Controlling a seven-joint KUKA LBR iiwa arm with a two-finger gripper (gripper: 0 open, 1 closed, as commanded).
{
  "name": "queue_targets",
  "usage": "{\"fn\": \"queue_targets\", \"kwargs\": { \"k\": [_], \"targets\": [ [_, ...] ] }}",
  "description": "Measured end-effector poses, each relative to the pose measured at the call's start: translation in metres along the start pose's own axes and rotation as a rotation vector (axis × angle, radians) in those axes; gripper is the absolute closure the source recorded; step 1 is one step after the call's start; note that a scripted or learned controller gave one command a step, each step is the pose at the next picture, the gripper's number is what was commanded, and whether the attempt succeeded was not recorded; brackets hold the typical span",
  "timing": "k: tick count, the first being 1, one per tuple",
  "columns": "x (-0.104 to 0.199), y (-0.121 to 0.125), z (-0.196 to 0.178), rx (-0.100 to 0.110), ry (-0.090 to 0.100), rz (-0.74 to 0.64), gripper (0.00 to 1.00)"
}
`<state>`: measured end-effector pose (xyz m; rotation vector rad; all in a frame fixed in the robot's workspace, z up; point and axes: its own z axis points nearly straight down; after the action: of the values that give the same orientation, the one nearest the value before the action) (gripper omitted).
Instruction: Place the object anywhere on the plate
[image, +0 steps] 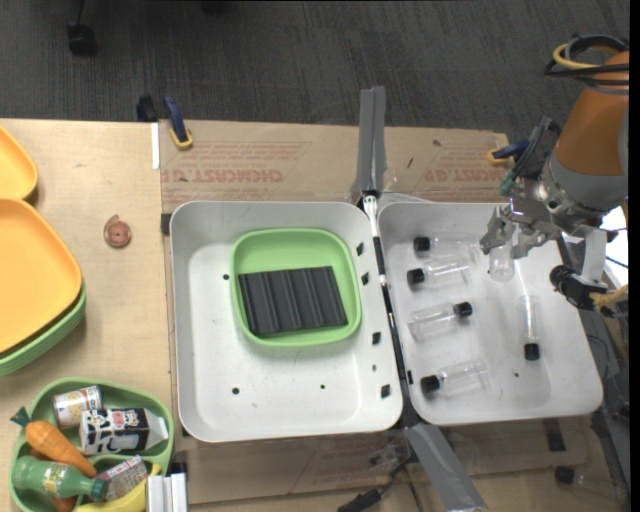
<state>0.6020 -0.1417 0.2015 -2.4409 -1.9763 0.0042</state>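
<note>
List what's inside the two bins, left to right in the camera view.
Green plate with the dark ribbed slab on it → capped clear vials in the right bin → gripper over that bin's far right.

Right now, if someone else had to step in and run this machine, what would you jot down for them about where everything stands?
Two-finger gripper: above the back of the right white bin; a clear vial seems to hang at it, grip unclear.
Clear plastic vials with black caps: five lie in that bin, e.g. one near the front.
Square green plate: in the left white bin, carrying a dark ribbed mat, no vial on it.
Done: nothing placed yet.
Left: get one vial onto the plate.
</note>
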Motion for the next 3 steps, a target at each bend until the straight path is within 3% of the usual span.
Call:
{"fn": "queue_targets", "kwargs": {
  "k": [1, 2, 3],
  "targets": [
    [-0.018, -0.039, 0.049, 0.000, 0.001, -0.232, 1.00],
    [-0.006, -0.104, 0.032, 0.000, 0.001, -0.307, 1.00],
    [0.025, -0.132, 0.011, -0.001, 0.001, -0.501, 1.00]
  ]
}}
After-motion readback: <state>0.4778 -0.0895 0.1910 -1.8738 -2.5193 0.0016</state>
